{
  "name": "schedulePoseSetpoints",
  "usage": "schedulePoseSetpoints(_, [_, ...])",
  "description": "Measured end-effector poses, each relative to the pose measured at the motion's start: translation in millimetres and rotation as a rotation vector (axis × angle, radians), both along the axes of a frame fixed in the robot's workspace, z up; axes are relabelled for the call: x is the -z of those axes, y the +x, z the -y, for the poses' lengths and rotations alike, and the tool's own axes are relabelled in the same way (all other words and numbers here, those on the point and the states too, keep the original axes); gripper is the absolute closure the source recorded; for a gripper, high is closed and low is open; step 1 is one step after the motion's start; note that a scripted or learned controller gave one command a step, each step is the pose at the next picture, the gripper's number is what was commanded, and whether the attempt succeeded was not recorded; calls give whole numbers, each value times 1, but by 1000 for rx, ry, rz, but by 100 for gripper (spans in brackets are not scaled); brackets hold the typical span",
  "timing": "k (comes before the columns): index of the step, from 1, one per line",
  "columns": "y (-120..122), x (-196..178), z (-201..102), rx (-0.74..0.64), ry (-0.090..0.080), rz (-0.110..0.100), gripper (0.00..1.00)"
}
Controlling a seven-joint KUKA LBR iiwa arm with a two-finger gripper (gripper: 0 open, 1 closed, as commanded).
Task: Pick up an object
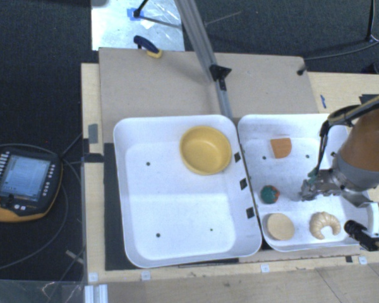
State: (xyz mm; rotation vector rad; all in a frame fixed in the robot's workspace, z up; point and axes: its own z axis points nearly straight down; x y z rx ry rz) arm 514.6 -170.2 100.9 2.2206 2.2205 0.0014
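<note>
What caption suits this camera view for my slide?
Gripper hovers in the right bin beside a green ball, croissant, round cracker.

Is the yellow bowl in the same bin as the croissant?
No. The yellow bowl lies in the left bin, while the croissant lies in the right bin.

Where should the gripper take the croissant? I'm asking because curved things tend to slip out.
Probably straight down onto the croissant, across its thick middle arch. It lies flat with both tips curling toward the near wall of the right bin, and the round cookie sits clear beside it.
</note>
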Motion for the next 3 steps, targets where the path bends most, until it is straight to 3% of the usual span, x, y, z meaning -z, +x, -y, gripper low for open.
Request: schedulePoseSetpoints(3, [18,-154,-3,-1,-1,3,100])
